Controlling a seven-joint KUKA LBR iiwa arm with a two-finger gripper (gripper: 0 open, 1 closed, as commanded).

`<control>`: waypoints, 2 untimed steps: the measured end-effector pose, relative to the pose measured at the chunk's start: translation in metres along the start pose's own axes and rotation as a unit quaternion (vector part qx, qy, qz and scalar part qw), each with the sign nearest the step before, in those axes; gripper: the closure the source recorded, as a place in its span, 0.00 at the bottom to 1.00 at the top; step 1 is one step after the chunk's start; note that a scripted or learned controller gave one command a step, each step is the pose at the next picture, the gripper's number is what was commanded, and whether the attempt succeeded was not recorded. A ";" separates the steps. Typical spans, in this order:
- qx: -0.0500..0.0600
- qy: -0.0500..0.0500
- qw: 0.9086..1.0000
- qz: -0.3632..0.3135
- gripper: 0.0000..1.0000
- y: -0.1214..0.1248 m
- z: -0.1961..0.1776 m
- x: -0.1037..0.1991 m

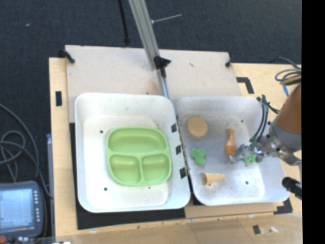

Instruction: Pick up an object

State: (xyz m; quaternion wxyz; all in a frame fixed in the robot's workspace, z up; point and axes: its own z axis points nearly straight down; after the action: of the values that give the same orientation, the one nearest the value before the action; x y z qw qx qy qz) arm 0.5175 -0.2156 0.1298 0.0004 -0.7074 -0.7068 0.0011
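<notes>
Gripper [244, 156] low in right bin [254, 192], fingers' state unclear; green piece [250, 158] at tips may slip away.

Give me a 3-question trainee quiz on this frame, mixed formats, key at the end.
1. True or false: the green divided tray lies in the left bin.
2. Which item in the right bin sits nearest the pincer? A) tan round piece B) orange piece C) cone
3. Fill in: the tray has ___ compartments.

Key: 1 true; 2 B; 3 three.
</notes>
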 end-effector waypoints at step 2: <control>-0.004 -0.001 1.000 0.003 1.00 0.001 0.017 -0.002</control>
State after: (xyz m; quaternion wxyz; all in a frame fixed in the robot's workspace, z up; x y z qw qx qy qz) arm 0.5189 -0.2180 0.1123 -0.0030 -0.7093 -0.7049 -0.0009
